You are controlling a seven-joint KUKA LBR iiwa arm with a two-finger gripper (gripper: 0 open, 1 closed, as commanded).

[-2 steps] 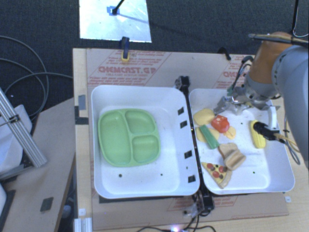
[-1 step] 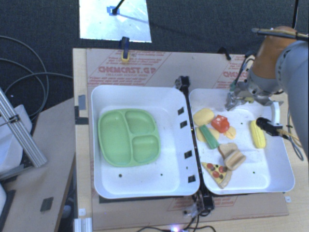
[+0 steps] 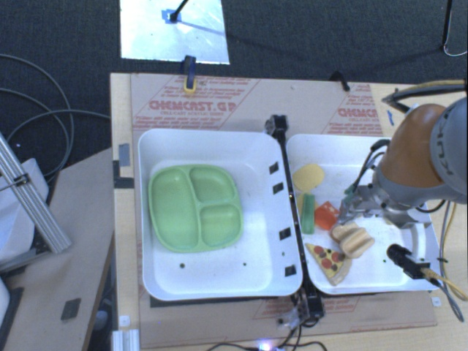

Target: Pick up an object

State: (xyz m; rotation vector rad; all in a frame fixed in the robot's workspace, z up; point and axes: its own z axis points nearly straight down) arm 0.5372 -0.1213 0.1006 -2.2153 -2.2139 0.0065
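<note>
In the right bin [image 3: 409, 280] lie several toy foods: a yellow round piece [image 3: 309, 176], a green stick [image 3: 308, 213], a red-orange piece [image 3: 325, 214], a tan hot dog bun [image 3: 352, 240] and a pizza slice [image 3: 330, 261]. My gripper [image 3: 351, 208] reaches down from the orange-banded arm [image 3: 413, 148] and hangs just above the bun, right of the red-orange piece. Nothing shows between its dark tips.
The left bin [image 3: 183, 141] holds a green divided plate [image 3: 195, 207]. A black divider [image 3: 289, 210] with clips runs between the bins. Cables [image 3: 431, 273] trail from the wrist over the right bin's right side. Cardboard lies under both bins.
</note>
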